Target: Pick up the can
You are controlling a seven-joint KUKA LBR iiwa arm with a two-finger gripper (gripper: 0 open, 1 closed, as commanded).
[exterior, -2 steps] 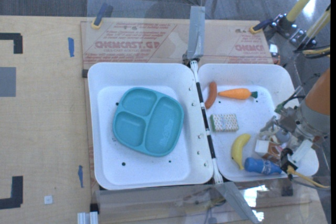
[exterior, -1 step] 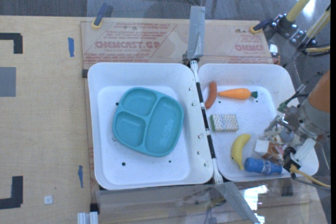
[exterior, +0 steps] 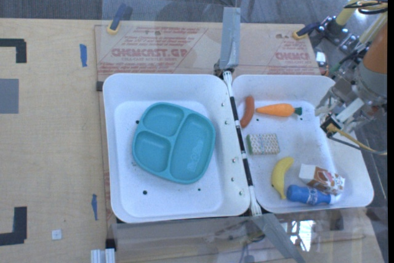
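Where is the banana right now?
The banana lies in the right bin, near its front edge, just left of the blue bottle and below the speckled sponge.

Single fixed camera above bench [exterior: 49,132], slanted down, both bins framed.

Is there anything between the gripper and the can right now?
Partly. A small carton lies against the blue can on the side facing the gripper; a banana flanks its left. Its top is uncovered.
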